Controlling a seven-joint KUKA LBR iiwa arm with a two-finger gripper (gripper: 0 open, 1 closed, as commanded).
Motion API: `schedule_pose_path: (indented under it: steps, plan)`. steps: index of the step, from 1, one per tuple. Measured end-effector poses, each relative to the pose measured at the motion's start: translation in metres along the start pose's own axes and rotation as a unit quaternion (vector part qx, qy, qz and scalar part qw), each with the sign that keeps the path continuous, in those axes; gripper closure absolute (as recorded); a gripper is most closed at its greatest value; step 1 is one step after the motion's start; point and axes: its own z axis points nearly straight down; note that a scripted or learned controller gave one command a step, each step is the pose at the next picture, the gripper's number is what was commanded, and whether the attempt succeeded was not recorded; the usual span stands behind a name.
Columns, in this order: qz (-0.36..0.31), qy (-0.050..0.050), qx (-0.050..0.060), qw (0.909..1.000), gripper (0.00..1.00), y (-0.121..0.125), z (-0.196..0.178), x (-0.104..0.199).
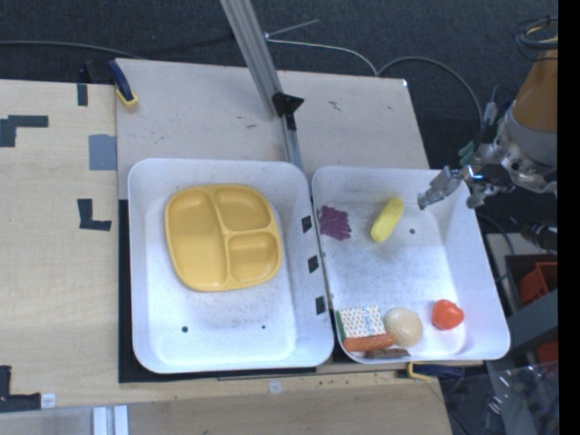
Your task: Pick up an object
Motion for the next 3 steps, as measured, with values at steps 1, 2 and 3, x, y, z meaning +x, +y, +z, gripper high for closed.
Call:
schedule_pose_path:
  steps: [1, 2, 3]
  plan:
    - [0.001, -0.001, 0.000, 1.0000, 0.00, -0.051, 0.170, 0.039]
    - [0.000, 0.000, 0.001, 1.0000, 1.00, -0.050, 0.157, 0.039]
    - [0.002, -0.002, -0.003, 1.0000, 1.00, -0.029, 0.099, -0.003]
